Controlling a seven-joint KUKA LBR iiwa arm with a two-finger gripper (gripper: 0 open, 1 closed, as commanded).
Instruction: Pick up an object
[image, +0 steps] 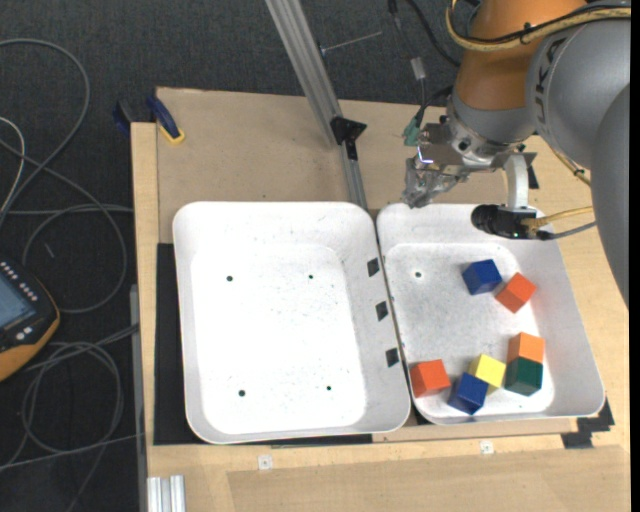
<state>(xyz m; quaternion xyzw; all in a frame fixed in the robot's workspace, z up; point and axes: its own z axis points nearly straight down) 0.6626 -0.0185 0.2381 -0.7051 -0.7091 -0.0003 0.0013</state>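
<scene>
One cam, fixed up high over the bench (300, 130). It looks down at a slant, not straight down, so the far side of the bench sits at the top of the pic and the near edge at the bottom. It is far enough back to fit both white bins: the left bin (200, 250) and the right bin (570, 330), side by side in the middle. The arm (560, 70) comes in from the top right corner and looks big bc it is nearer the cam. Dark floor w/ cables (50, 200) shows on the left. No 2nd view, so no shared part.
</scene>
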